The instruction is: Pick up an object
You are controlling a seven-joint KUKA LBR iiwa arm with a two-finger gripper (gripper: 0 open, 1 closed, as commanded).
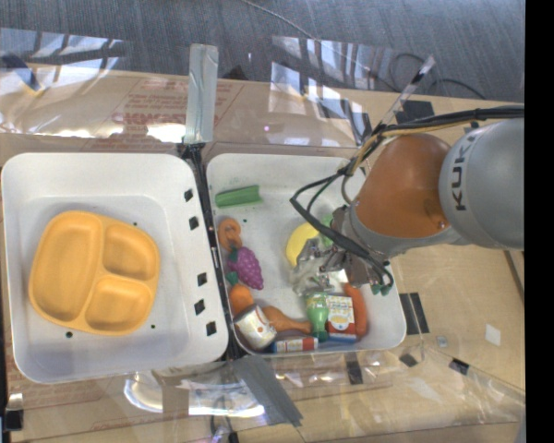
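Observation:
My gripper (pixel 319 268) hangs low in the right bin (pixel 277 175), under the orange wrist band. It sits just below a yellow fruit (pixel 301 242) and just above a small green bottle (pixel 316 312) and a red-orange packet (pixel 347 312). The wrist hides part of the yellow fruit. To the left of the gripper lie purple grapes (pixel 248 267), an orange carrot-like toy (pixel 226 233) and a green cucumber (pixel 237 196). I see nothing lifted off the bin floor.
The left bin (pixel 37 178) holds a yellow divided plate (pixel 94 271). At the right bin's front edge lie a small can (pixel 253 327), an orange piece (pixel 242 297) and a red-capped marker (pixel 294 344). Cables loop off the wrist over the bin's back right.

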